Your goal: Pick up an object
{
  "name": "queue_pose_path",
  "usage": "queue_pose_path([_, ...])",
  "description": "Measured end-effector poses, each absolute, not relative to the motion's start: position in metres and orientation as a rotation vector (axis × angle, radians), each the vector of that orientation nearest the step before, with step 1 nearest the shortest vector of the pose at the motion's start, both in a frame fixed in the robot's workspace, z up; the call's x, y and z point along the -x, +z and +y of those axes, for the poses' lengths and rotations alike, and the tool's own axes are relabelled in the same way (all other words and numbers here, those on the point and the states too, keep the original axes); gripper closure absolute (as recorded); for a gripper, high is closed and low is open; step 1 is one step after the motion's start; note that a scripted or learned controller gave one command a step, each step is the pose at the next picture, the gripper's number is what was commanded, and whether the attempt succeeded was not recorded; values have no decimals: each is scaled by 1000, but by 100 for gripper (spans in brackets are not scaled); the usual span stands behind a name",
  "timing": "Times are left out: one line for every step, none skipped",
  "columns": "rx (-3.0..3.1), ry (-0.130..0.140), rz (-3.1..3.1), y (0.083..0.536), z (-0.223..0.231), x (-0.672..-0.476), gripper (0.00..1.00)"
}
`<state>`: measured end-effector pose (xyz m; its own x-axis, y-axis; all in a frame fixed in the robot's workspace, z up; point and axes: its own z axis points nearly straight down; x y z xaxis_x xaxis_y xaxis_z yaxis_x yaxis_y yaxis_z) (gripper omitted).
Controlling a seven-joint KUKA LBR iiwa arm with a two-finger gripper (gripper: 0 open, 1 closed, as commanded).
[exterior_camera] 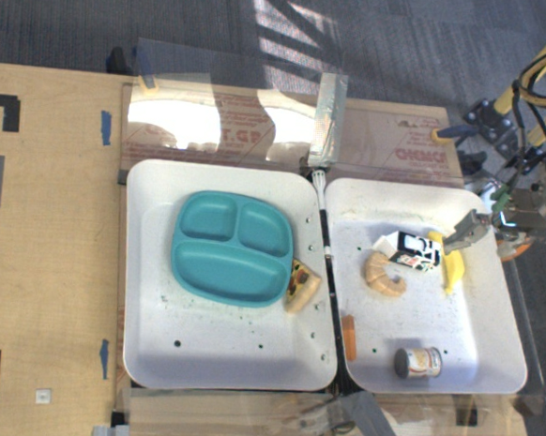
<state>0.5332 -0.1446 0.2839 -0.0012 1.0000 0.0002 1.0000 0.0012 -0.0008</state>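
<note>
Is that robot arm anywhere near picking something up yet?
Nothing looks lifted so far. The gripper is low over the right bin, close to the banana and the black-and-white packet. The pastry and can lie untouched. The grab and the lift are left.

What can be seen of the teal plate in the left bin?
The teal plate is a rounded, plastic-looking tray with three sections: two small ones at the far side, one wide one nearer the camera. It lies flat and right side up in the left bin. A small sandwich-like piece lies against its right edge.
</note>
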Motion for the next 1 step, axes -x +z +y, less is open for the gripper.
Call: queue_pose_path([2357, -12, -2089, 440, -103, -587, 0])
